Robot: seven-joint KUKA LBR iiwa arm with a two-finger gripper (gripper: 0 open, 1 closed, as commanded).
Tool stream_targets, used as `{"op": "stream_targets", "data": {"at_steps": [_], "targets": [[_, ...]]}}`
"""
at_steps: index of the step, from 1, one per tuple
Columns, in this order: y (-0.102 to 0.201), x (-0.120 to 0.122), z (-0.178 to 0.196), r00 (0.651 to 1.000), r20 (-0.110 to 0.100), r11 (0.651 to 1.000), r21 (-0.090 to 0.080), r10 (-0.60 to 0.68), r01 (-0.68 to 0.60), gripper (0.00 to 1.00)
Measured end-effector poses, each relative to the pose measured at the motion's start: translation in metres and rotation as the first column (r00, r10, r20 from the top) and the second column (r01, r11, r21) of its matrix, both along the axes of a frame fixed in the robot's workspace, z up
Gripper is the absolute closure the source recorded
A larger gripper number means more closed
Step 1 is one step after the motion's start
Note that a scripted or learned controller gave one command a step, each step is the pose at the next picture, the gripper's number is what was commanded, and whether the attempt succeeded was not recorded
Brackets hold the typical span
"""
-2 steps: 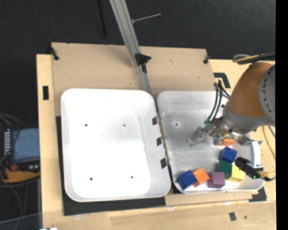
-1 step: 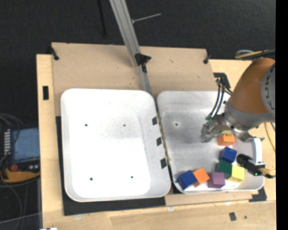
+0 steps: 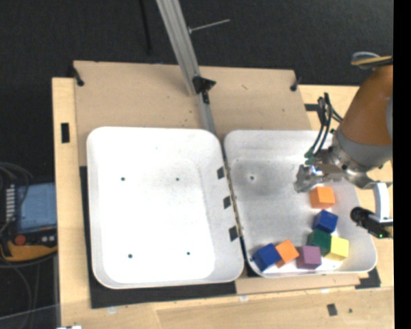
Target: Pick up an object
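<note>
- Dark floor all around, with a wooden bench point(image 3: 185, 94) in the middle carrying two shallow white bins side by side. A slanted metal pole point(image 3: 181, 43) comes in from the top and ends near the gap between them.
- Left bin point(image 3: 157, 204) is just bare white with a few tiny dark dots.
- Right bin point(image 3: 274, 177) has all the blocks, bunched in its lower right part. The upper left of it is open room.
- Orange block point(image 3: 322, 197) sits apart from the rest, higher up, with its edges roughly square to the bin walls. It's a cube, so no real long axis.
- Below it: a blue block point(image 3: 325, 221), then a green block point(image 3: 320, 240) touching a yellow block point(image 3: 338, 247).
- Along the bottom wall, a row that looks tight together: another blue block point(image 3: 266, 256), a second orange block point(image 3: 287, 251), a purple block point(image 3: 309, 256). These are turned a bit off square and sit right against the rim, so little room there.
- Gripper point(image 3: 306, 178) hangs just up and left of the lone orange block, close beside it. Can't tell whether the jaws are open or closed, too blurry and the arm covers it.
- Arm point(image 3: 370, 125) comes in from the right over the bin's upper right corner.
</note>
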State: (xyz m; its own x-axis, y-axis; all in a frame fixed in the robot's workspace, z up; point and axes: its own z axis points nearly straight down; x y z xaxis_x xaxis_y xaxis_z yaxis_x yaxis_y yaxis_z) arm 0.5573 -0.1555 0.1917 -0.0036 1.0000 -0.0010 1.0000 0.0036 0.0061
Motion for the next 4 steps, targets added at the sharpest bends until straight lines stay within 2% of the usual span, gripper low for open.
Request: {"op": "stream_targets", "data": {"at_steps": [1, 2, 3, 4], "targets": [[-0.001, 0.002, 0.054, 1.0, 0.002, 1.0, 0.0, 0.0, 0.0, 1.0], [0.041, 0.021, 0.06, 1.0, -0.003, 1.0, 0.002, 0.004, -0.004, 1.0], [0.089, 0.039, 0.047, 1.0, -0.004, 1.0, 0.0, 0.002, -0.002, 1.0], [0.137, 0.054, 0.056, 1.0, -0.004, 1.0, 0.003, 0.004, -0.004, 1.0]]}}
